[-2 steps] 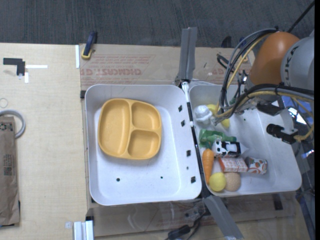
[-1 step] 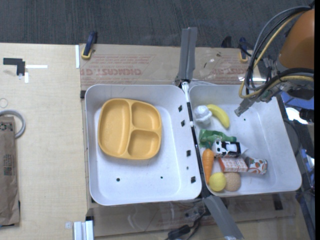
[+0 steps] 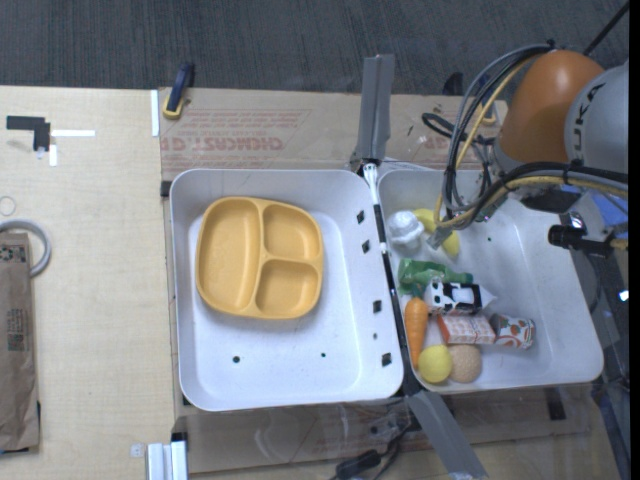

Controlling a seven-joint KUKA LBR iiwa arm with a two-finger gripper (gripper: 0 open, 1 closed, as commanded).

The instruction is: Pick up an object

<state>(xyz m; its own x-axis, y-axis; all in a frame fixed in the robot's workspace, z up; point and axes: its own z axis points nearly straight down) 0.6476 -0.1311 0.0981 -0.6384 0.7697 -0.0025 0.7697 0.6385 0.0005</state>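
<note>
On the bench [image 3: 90,368], two white bins side by side. In the left bin [image 3: 200,368], only a yellow plate [image 3: 260,258] with three sections, lying flat and well apart from the arm. Over the far part of the right bin [image 3: 560,358], the arm [image 3: 560,88] with its orange band, reaching in from the right, with cables hanging below it.

Along the left wall of the right bin, a heap of small things, ordered here by size:
- a box [image 3: 495,331] in red and white, lying on its side
- a carrot [image 3: 416,330], touching the wall
- a green piece [image 3: 420,270]
- a cow-spotted piece [image 3: 455,295], just beside the green one
- a white piece [image 3: 405,228] at the far end of the heap
- a yellow ball [image 3: 434,364] and a tan ball [image 3: 466,364], touching each other at the near end
- a small yellow piece [image 3: 443,230], next to the white one

Gripper [image 3: 468,211] among the cables, near the white and small yellow pieces; impossible to tell whether wide, narrow or holding something.

Judging by this, no pick done yet: everything seemingly resting in the bin, nothing seen lifted. Remaining: to close on one thing, probably at the far end of the heap, and to raise it clear.
</note>
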